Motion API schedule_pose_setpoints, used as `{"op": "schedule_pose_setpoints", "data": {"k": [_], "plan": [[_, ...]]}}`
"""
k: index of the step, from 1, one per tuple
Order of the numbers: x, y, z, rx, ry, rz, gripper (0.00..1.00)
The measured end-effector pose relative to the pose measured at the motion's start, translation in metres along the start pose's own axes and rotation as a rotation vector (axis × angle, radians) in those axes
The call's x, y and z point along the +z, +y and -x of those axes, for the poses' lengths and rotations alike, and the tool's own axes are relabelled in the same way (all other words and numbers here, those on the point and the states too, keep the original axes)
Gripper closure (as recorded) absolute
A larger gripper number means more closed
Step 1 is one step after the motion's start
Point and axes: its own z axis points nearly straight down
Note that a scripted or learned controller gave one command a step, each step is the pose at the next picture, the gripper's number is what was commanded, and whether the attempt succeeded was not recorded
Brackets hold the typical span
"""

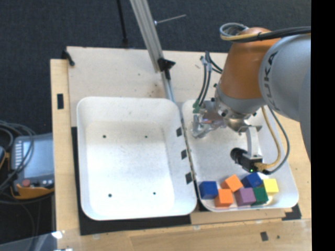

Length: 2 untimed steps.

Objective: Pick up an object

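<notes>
Gripper [200,128] is observed over right bin [209,150]; claw state cannot be told. Blocks [242,189] are clustered at 5 o'clock.

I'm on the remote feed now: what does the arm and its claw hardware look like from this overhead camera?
The arm is a thick rounded grey casing with dark lettering, and a broad orange band above the wrist. Below the band sits a grey metal mount leading to the small silvery claw. Dark and yellowish cables loop off the wrist to a small black module showing a green light.
</notes>
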Motion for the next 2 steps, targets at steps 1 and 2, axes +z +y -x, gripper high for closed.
{"op": "schedule_pose_setpoints", "data": {"k": [1,2], "plan": [[0.006,-0.015,-0.042,0.0,0.0,0.0,1.0],[0.01,-0.03,-0.085,-0.001,0.0,-0.001,1.0]]}}
